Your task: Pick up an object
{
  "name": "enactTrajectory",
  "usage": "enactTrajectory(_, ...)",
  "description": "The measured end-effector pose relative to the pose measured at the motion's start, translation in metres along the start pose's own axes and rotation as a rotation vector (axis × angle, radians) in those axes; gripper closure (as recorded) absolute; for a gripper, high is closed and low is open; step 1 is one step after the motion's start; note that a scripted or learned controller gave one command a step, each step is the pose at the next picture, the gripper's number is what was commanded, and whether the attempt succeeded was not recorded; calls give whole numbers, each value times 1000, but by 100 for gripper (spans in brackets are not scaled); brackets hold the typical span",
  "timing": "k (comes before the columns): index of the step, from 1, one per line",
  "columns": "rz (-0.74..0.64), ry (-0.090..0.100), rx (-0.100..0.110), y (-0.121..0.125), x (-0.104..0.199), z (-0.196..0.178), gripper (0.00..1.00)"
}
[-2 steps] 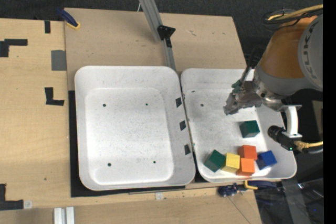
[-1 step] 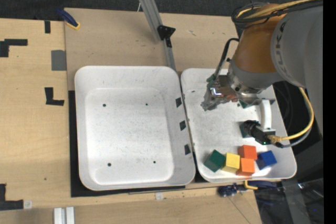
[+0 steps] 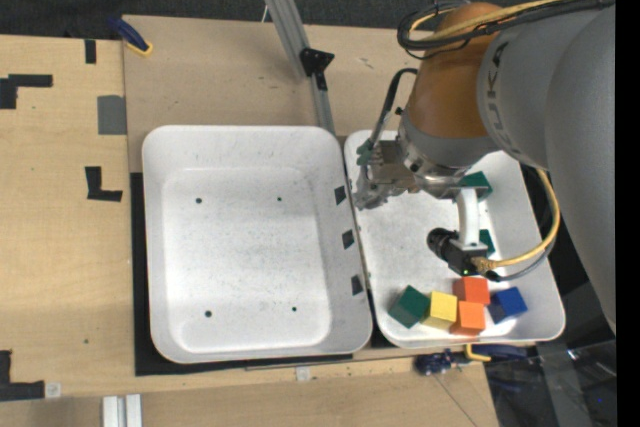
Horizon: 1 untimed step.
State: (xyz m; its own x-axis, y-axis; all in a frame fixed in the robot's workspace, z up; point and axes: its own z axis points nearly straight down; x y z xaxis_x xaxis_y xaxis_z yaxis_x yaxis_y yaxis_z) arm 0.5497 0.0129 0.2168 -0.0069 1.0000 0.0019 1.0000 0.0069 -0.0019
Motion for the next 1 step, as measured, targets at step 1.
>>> enactTrajectory(1,0,0,0,15,53,5,100)
